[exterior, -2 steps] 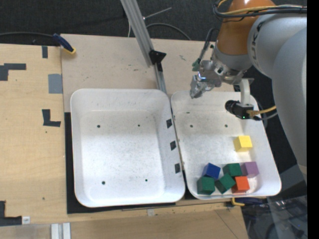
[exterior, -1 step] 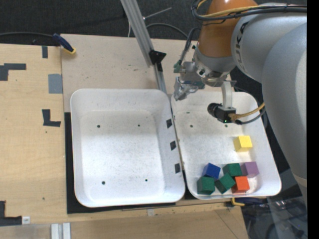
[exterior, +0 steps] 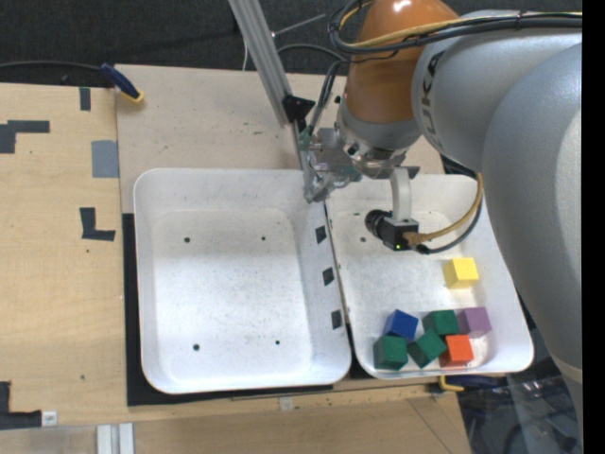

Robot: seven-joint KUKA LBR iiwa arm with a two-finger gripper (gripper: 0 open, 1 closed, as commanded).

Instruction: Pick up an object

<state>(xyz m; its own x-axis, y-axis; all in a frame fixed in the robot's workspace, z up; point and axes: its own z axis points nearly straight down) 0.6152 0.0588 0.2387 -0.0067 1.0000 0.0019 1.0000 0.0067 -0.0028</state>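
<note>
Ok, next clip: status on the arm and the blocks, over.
Gripper over the far end of the divide between the bins, nothing seen in it. Blocks clustered in the right bin's near corner, yellow block apart. Nothing in the way.

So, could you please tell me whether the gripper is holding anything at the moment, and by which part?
It cannot be told: the gripper is above the far end of the rims between the bins, with no block visible in it.

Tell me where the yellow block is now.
The yellow block lies alone in the right bin, near its right side, a little above the cluster of blocks with the purple block nearest.
</note>
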